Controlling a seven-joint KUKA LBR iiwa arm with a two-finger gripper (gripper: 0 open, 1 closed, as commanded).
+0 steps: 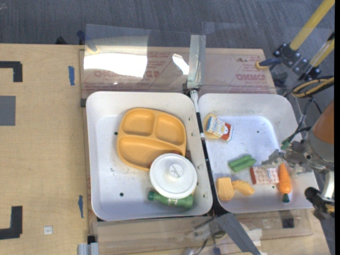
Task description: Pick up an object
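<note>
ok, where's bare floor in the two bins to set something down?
Right bin: open floor right of the snack packet, above the green pieces. Its near half is crowded: yellow pieces, small card, carrot, with the tool there. Left bin: a strip along the left wall beside the orange tray; white bowl and green bottle fill the near right.

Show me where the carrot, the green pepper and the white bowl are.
carrot (285, 180): camera view, middle of its orange body.
green pepper (241, 163): camera view, middle of the pepper.
white bowl (173, 173): camera view, centre of its top.
</note>
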